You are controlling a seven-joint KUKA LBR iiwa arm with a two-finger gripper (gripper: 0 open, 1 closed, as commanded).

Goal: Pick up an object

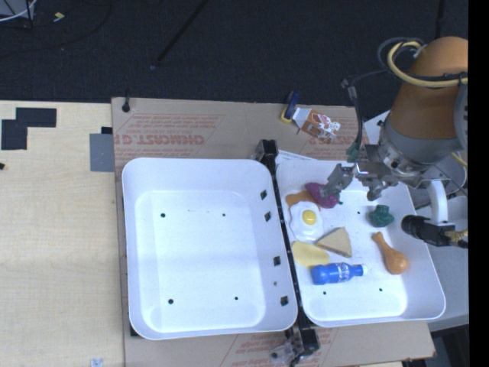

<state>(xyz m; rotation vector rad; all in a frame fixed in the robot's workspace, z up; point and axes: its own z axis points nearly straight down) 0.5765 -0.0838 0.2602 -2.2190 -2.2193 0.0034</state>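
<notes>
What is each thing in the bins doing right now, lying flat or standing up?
Blue bottle: lying on its side.
Fried egg: lying flat, yolk up.
Bread wedge: lying flat.
Orange gourd: lying down.
Purple piece: lying beside the gripper.
Green piece: resting on the bin floor.

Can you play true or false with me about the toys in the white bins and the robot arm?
1. The fried egg toy lies in the right bin. True.
2. The blue bottle stands upright. False: it lies on its side.
3. The gripper is over the left bin. False: it is at the back of the right bin, by the purple toy.
4. The orange toy is to the right of the blue bottle in the camera view. True.
5. The green toy sits on top of the fried egg toy. False: they lie apart.
</notes>
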